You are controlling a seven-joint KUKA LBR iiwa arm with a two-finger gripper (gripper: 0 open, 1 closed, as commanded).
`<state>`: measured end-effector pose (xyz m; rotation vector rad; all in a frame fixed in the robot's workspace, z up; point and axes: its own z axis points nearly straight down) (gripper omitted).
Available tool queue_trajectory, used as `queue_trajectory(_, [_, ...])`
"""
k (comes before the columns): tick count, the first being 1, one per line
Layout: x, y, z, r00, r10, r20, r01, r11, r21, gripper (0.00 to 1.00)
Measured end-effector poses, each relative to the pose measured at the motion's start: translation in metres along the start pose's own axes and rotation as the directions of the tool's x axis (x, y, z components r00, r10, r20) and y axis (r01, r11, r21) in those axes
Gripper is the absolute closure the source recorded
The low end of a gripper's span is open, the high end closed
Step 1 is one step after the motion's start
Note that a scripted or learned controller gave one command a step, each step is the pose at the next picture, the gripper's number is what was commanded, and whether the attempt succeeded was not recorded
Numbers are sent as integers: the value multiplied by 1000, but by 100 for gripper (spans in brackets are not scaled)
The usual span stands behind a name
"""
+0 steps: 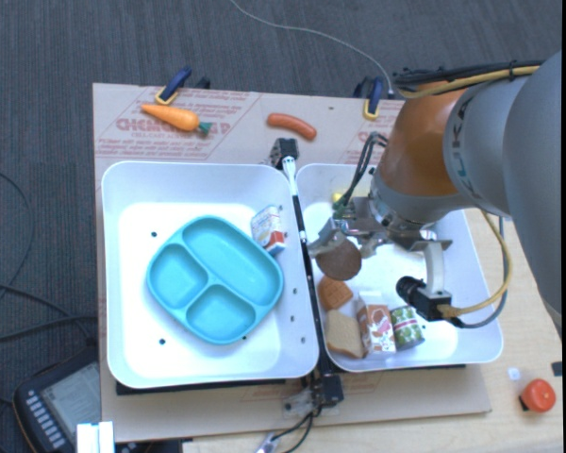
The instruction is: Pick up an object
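Note:
My gripper [342, 241] hangs low over the left side of the right bin [481, 347], under the orange-banded wrist [424, 149], which hides most of it. Directly below it lies a round dark-brown object [340, 263], touching or very close to the gripper. Whether that object is held, I cannot tell. In front of it lie a tan round piece [336, 294], a bread slice [344, 334], a red-and-white packet [375, 328] and a small green can [408, 327]. A yellow-green item [341, 198] peeks out behind the gripper.
The left bin [123, 347] holds a blue divided plate [215, 278] and a small white-and-red carton [269, 227] near the dividing wall. On the board behind the bins lie a toy carrot [174, 118] and a sausage [291, 125]. An orange item [538, 396] sits on the bench at front right.

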<state>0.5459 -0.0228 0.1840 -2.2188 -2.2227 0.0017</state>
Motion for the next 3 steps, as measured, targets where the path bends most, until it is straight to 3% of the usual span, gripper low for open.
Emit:
queue_trajectory(1, [-4,-63,0,1000,2,0,-2,1000,1,100])
queue_trajectory(2, [-4,-62,-9,1000,1,0,-1,1000,1,100])
queue_trajectory(3, [37,-58,0,1000,1,0,-1,1000,2,100])
